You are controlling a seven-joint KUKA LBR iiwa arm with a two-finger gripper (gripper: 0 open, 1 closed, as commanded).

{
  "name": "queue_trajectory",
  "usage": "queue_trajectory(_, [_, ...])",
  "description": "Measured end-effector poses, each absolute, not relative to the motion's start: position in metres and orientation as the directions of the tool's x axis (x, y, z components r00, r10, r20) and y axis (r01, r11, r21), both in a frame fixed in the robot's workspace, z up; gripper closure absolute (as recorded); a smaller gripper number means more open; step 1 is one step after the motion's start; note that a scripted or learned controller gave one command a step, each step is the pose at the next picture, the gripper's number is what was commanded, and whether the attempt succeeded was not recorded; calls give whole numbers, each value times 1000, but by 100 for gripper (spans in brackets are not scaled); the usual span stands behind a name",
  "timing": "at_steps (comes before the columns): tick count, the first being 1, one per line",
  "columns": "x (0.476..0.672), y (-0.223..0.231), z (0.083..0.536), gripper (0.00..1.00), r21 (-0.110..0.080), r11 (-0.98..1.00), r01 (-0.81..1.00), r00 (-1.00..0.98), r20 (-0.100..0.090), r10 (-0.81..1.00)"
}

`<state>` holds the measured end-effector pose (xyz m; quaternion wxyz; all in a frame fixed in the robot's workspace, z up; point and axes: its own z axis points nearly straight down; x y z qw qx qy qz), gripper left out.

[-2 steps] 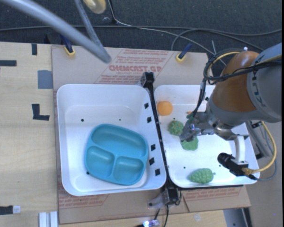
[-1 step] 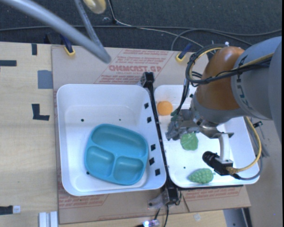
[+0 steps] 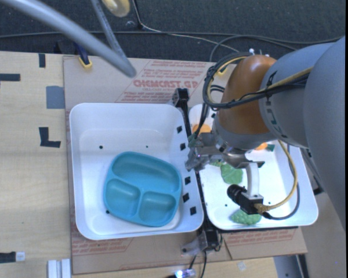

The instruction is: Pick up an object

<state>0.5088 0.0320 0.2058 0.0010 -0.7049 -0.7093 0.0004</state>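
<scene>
Camera view: a smooth blue three-compartment tray (image 3: 142, 189) lies toward the left bin's (image 3: 81, 155) near-right corner, with bare white floor along the far and left walls. Over the right bin (image 3: 304, 213), the claw (image 3: 220, 155) hangs at the left wall, its opening hidden; green pieces (image 3: 245, 217) lie just beside it, toward the near edge.

Tray (image 3: 142, 189) in left bin (image 3: 84, 126); arm (image 3: 249, 100) over right bin (image 3: 304, 210).
</scene>
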Motion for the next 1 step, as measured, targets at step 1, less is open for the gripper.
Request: queue_trajectory(1, [507,75,210,100,-3,7,1000,-7,1,1000])
